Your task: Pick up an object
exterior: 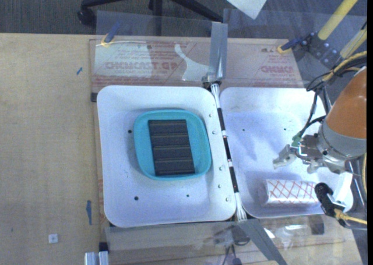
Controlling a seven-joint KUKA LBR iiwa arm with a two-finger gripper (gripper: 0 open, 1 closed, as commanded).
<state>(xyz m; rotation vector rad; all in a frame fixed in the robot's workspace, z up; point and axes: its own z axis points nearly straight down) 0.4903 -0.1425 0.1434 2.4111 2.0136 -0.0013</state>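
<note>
Two bins sit side by side on the bench, and the divider (224, 141) between them serves as the mark for everything else. Nearest the camera, right of the divider and against the front wall of the right bin (256, 112), lies a box (290, 191), white with a red lattice print, flat on its long side. It looks like the likeliest thing to pick, being the one object on the arm's side.

Just behind the box, farther right of the divider, the gripper (291, 154) hangs over the bin floor with its tip pointing toward the divider. It is apart from the box and nothing shows between its fingers; whether they are spread or closed cannot be told at this size and angle. The arm (349, 115), with its orange band, reaches in from the right, which probably explains why the wrist sits over that edge of the bin.

Left of the divider, in the middle of the left bin (111, 159), rests a teal dish (140, 153) holding a dark ribbed block (171, 147), well apart from the gripper.

By my reading the grasp is not yet made; the gripper would need to come forward and down over the box.
</note>
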